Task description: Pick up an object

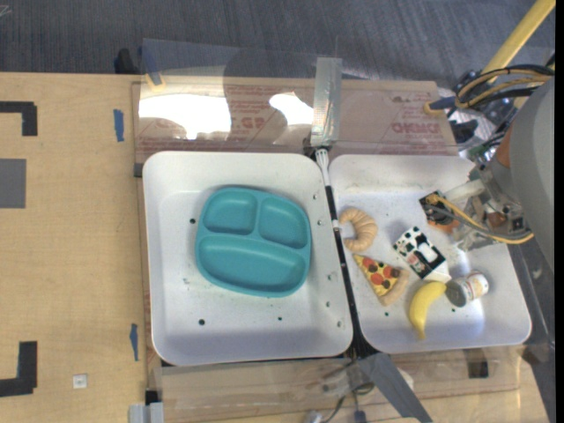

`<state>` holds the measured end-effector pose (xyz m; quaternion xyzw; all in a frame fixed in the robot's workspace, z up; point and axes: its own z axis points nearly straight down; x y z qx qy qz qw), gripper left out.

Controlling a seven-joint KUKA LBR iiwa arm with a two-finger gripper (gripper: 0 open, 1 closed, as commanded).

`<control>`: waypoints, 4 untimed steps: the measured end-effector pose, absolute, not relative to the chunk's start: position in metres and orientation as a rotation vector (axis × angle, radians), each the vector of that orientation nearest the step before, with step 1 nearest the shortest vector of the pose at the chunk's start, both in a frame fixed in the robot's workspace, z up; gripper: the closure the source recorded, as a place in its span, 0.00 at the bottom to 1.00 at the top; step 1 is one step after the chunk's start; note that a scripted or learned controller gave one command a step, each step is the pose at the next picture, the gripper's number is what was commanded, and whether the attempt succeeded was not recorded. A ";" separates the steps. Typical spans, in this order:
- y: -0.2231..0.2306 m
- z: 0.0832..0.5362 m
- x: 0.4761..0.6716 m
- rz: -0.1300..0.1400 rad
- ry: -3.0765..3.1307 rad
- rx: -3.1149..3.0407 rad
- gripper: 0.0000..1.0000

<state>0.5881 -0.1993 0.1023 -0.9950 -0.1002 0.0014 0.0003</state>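
Camera view: smooth teal divided plate point(254, 241) (three compartments), curved banana point(426, 303)

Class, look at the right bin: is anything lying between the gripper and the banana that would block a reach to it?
Yes. The gripper sits at the right bin's far right side, and the banana lies nearer the front. A black-and-white toy and a small cup-like object lie close along that path; the cup-like object nearly touches the banana's upper end.
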 end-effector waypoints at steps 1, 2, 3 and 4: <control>-0.092 0.087 0.636 -0.008 -0.331 -3.121 1.00; -0.184 0.127 0.629 -0.002 -0.424 -3.115 1.00; -0.214 0.087 0.571 -0.003 -0.368 -3.110 1.00; -0.216 0.085 0.631 0.015 -0.326 -3.107 1.00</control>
